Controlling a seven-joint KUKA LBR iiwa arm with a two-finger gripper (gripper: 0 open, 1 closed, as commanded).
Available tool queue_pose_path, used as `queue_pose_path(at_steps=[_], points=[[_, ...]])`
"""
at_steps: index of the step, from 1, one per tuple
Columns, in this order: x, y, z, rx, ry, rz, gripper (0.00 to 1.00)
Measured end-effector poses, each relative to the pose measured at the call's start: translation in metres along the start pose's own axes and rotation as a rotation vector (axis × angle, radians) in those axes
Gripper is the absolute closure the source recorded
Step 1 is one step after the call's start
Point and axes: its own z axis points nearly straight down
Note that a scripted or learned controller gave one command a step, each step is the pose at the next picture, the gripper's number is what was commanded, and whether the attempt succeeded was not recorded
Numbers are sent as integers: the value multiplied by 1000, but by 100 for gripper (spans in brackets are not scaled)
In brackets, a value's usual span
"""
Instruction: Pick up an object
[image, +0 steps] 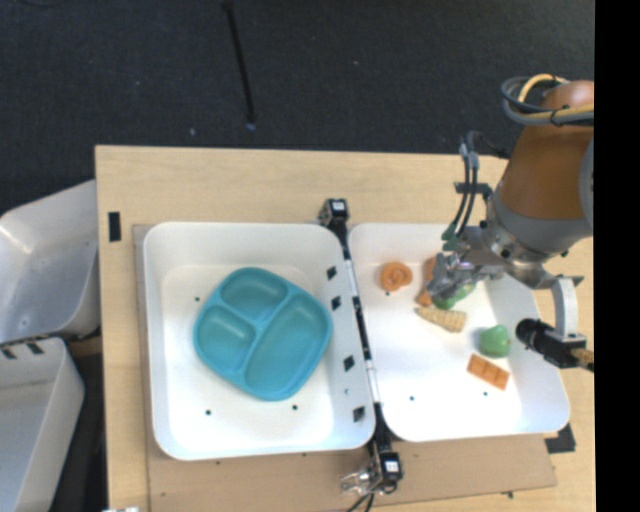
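My gripper (450, 282) is low in the right bin (520, 410), near its back middle. It sits right over a green object (458, 295), which it partly hides, and a small orange-brown piece (427, 287) lies against its left side. A tan waffle-like piece (442, 319) lies just in front of the gripper. An orange round piece (395, 276) rests to its left. A green ball (493, 340) and an orange block (488, 372) lie nearer the front right.
The left bin (175, 420) holds a blue divided plate (262, 332). A ridge with black clips (355, 320) separates the two bins. The arm's grey and orange body (540, 190) hangs over the right bin's back right corner.
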Motion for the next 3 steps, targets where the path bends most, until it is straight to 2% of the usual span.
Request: queue_pose_path(at_steps=[1,3], points=[[42,34,-3,-2,2,-3,100],[139,103,26,-2,1,-2,100]])
